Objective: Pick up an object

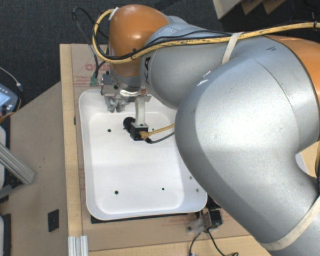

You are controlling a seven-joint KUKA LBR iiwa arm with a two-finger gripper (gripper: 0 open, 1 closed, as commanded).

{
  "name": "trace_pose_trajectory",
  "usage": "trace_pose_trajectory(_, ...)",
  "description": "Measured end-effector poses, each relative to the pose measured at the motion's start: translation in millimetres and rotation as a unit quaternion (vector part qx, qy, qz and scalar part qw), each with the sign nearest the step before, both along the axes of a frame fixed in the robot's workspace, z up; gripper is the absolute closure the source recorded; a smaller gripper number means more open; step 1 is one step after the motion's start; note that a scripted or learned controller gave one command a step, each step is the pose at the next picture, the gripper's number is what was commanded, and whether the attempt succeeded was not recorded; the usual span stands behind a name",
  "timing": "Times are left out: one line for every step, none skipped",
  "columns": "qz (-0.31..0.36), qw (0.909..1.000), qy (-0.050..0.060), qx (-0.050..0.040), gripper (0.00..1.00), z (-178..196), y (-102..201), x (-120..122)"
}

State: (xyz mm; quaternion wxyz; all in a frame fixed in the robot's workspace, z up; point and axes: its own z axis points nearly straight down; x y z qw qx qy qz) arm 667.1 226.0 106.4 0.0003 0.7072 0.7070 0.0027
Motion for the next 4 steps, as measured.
trace_pose_trajectory(0.0, 1.0, -0.001, 0.0008, 1.0, 10, 1, 0)
trace_pose_trajectory(-0.001, 1.0, -0.002, 0.0016, 1.0, 20, 1, 1)
trace_pose_trajectory(-0.001, 1.0, -0.002, 0.0025, 1.0, 31, 2, 1)
trace_pose_trajectory(-0.001, 1.0, -0.002, -0.0003, 1.0, 216, -37, -79)
